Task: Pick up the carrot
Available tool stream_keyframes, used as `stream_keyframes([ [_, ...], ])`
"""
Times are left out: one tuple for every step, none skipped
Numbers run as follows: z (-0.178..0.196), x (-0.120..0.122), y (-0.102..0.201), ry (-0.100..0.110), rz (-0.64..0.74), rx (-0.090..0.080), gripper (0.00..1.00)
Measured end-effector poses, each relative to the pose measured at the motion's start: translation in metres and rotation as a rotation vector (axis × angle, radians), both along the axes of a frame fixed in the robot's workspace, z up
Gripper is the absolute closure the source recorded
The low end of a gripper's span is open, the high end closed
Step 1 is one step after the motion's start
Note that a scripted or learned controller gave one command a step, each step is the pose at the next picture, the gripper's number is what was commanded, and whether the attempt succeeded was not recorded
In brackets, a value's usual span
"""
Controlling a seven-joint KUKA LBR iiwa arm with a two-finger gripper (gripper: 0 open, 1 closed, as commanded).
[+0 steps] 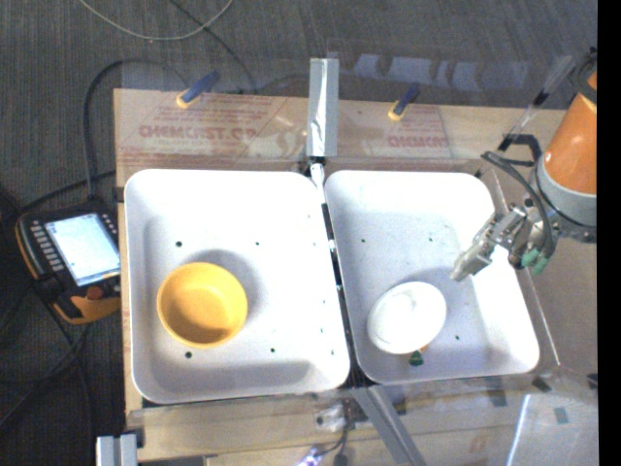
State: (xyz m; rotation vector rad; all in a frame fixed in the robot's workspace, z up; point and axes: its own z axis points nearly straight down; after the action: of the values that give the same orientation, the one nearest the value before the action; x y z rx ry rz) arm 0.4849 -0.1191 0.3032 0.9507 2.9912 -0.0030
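Observation:
My gripper (468, 263) hangs over the right part of the right bin (505, 352), tilted down and to the left. Its tip is just above and to the right of a white upturned bowl or plate (407, 316), with a small gap between them. A tiny green piece (417, 359) peeks out at the front edge of that white dish. It could be the carrot's leafy end, but no orange body is visible. Nothing is seen held at the gripper's tip.
A yellow bowl (202, 303) sits in the front left of the left bin (146, 192). The arm's orange band (572, 149) rises at the right. A tablet (78, 246) lies off the bench to the left.

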Motion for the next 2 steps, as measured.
stream_keyframes([
  [0.0,0.0,0.0,0.0,0.001,0.0,0.0],
  [-0.073,0.0,0.084,0.003,-0.258,0.004,0.0],
])
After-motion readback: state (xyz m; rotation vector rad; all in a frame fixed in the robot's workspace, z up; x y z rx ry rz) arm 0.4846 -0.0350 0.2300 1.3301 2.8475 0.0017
